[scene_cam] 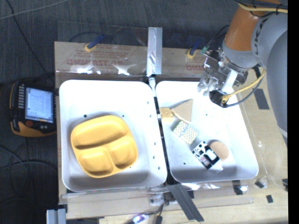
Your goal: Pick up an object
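No legible text: red print on the cardboard sheet (pixel 98 59) behind the bins is too blurred to read, as is the lit screen of the handheld pendant (pixel 33 107).

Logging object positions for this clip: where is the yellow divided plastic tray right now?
The yellow divided plastic tray lies in the left white bin, toward its lower middle, left of the central divider between the bins.
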`<state>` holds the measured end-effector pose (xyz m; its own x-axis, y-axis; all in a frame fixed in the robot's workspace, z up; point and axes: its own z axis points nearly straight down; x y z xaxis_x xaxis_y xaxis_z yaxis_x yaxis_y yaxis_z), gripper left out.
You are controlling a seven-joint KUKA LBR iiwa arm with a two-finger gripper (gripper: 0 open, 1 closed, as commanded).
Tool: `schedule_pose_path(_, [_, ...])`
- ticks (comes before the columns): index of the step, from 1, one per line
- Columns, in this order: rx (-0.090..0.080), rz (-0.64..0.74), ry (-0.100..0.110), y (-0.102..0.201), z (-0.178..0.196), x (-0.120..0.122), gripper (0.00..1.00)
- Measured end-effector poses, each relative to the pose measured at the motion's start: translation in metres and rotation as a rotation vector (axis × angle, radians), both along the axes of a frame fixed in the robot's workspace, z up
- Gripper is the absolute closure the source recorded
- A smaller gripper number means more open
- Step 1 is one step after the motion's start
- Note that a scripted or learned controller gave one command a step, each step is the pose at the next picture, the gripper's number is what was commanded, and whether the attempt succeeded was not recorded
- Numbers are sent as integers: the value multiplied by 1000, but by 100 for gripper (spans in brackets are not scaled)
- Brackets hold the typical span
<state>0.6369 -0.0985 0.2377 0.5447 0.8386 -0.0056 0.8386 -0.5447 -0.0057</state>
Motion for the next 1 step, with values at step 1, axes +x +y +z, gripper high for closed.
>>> schedule_pose_path(1, [-1, -14, -2, -71, 92, -5, 100])
